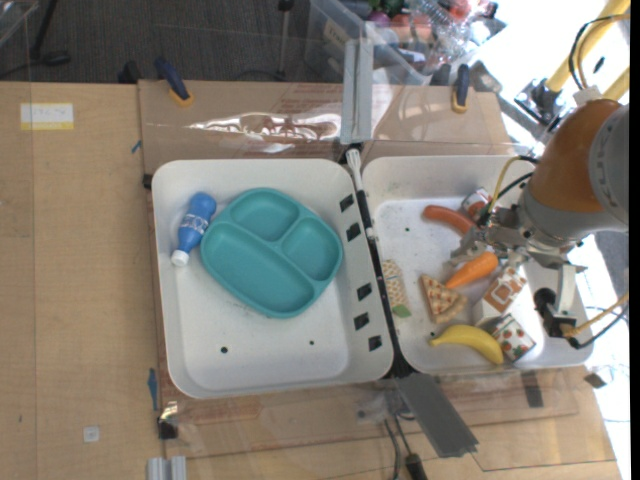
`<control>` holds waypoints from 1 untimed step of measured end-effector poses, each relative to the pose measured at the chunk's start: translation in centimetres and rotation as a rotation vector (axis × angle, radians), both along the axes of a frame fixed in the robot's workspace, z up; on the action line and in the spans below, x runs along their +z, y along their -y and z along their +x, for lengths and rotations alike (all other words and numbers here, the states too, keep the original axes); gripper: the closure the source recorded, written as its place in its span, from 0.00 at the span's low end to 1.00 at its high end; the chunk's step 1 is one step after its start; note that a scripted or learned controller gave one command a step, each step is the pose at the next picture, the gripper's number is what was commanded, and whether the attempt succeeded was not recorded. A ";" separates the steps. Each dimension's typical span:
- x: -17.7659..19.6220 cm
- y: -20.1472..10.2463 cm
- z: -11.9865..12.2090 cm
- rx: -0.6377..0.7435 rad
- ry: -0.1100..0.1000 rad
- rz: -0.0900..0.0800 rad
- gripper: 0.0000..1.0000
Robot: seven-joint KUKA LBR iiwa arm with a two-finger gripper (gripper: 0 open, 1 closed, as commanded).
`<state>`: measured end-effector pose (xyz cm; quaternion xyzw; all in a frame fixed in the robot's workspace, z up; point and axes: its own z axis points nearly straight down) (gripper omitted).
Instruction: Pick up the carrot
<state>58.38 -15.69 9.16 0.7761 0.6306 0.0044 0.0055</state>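
Two bins share the counter; we see the carrot mid-way in the right bin, among crowded toys. The gripper hangs right above its thick end — likely lined up to grasp — though we cannot tell its opening.

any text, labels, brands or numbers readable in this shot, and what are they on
No text can be read in this view.
Blue bottle in the left bin: white lower part, any print too small to read.
Small printed box by the banana: pattern shows, lettering too blurred.
Red and white pack beside the carrot: too blurred.
Pale tag on the bench, top left: no legible marks.
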 end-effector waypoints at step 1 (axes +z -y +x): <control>1.1 0.5 0.0 -0.008 0.004 -0.002 1.00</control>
